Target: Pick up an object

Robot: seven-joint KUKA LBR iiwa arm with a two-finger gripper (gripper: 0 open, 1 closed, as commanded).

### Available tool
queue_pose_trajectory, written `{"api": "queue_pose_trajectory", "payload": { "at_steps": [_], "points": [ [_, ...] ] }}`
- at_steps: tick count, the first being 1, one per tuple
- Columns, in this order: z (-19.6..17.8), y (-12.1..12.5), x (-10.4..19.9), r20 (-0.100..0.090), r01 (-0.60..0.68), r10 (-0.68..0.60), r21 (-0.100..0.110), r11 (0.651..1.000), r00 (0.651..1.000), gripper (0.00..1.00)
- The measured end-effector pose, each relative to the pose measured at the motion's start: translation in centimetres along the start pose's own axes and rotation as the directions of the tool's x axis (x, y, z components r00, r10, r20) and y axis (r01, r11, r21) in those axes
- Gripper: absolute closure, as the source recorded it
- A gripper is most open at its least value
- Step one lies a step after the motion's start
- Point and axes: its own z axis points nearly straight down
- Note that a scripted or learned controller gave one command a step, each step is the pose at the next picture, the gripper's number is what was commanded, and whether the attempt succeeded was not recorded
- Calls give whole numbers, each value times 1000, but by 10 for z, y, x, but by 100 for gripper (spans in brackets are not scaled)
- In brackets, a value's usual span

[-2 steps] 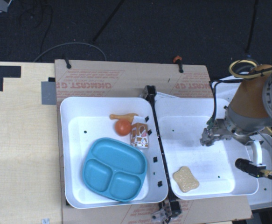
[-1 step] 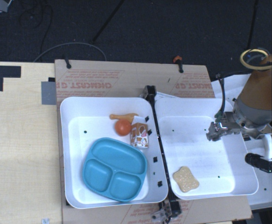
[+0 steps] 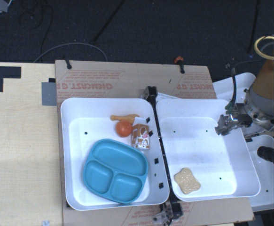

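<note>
You've got glossy white plastic bins [image 3: 75,126], a smooth matt blue plastic tray [image 3: 115,171], and brown cardboard [image 3: 127,81] underneath.

Two white bins [image 3: 75,126] on cardboard sheet [image 3: 127,81], pale wooden bench [image 3: 19,149], dark floor with cables [image 3: 75,46]

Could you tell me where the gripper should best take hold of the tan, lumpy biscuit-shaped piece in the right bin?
Probably from straight above, closing across the narrower width of the tan biscuit-shaped piece. It lies flat on the floor of the right white bin, near the front-left corner, so fingers need room beside the wall there. The gripper sits at the bin's right rim.
</note>
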Motion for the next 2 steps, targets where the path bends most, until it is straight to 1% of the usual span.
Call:
{"api": "queue_pose_trajectory", "payload": {
  "at_steps": [1, 2],
  "points": [
    [9, -6, 42, -2, 0, 0, 6, 1000, 1000, 100],
    [12, -17, 105, -4, 4, -4, 7, 1000, 1000, 100]
  ]
}}
